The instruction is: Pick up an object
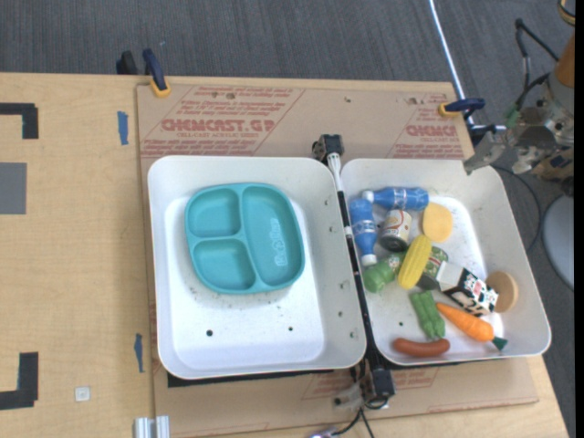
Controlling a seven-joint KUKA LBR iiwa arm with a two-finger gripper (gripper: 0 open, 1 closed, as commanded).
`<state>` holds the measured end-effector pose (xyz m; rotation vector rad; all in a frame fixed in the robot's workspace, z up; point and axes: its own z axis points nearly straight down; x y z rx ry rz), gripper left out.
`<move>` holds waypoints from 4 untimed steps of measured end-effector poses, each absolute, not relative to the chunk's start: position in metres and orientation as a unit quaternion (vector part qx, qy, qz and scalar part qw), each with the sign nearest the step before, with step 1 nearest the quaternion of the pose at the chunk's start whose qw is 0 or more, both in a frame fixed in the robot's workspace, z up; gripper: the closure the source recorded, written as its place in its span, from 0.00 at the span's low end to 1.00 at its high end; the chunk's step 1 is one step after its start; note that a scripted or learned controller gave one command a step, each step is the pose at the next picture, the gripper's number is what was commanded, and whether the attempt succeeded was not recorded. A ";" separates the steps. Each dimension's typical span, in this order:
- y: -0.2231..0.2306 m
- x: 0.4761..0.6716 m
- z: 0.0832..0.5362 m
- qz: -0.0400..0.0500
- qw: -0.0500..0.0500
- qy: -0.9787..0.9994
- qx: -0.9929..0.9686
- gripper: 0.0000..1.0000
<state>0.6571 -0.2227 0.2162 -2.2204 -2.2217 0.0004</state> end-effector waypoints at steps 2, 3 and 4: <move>-0.125 0.570 0.085 0.000 0.000 -0.667 -0.745 0.00; -0.125 0.571 0.096 -0.001 -0.001 -0.667 -0.745 1.00; -0.125 0.571 0.096 -0.001 -0.001 -0.667 -0.745 0.00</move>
